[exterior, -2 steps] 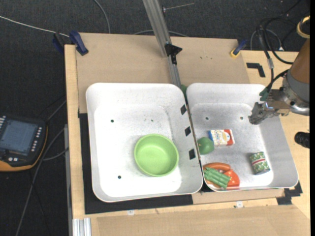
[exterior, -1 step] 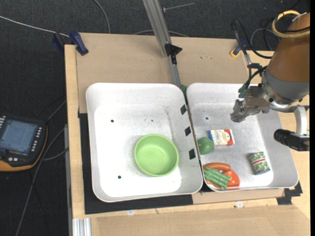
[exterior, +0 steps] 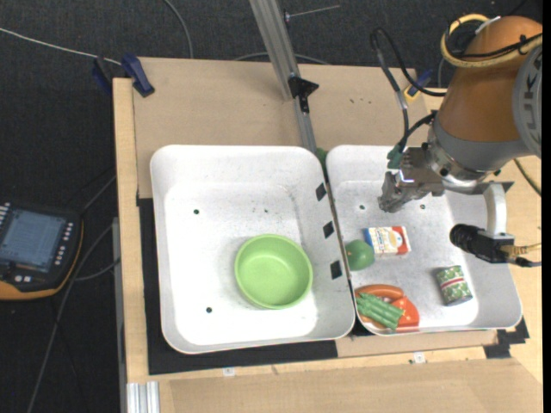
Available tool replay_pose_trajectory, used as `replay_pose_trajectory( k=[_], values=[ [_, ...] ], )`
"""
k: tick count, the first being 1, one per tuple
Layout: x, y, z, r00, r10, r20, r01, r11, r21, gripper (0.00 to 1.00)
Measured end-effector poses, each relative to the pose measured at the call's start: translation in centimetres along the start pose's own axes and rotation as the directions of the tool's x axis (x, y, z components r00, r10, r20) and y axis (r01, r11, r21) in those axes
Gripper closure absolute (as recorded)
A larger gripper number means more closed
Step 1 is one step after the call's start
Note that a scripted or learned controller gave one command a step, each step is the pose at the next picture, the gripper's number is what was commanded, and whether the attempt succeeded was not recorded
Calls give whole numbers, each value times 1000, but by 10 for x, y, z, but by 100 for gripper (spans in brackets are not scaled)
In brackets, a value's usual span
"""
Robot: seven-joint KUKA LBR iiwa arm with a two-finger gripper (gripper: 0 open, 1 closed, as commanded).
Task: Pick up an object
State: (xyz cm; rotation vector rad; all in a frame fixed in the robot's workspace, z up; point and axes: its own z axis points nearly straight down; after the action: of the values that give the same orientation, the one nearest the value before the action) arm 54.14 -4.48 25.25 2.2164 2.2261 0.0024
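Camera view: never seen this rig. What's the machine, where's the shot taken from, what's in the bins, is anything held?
It is one fixed camera above a bench, looking down at a slant. The grey and orange robot arm reaches in from the right, and its gripper hangs over the right bin. That bin holds a small carton, a green ball, red and green vegetables and a green can. The left bin holds a green bowl. The gripper looks to carry nothing.
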Motion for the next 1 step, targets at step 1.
replay_pose_trajectory(
  k=[1],
  values=[
    [46, -3, 12, 1000, 0, 0, 0, 1000, 2, 100]
  ],
)
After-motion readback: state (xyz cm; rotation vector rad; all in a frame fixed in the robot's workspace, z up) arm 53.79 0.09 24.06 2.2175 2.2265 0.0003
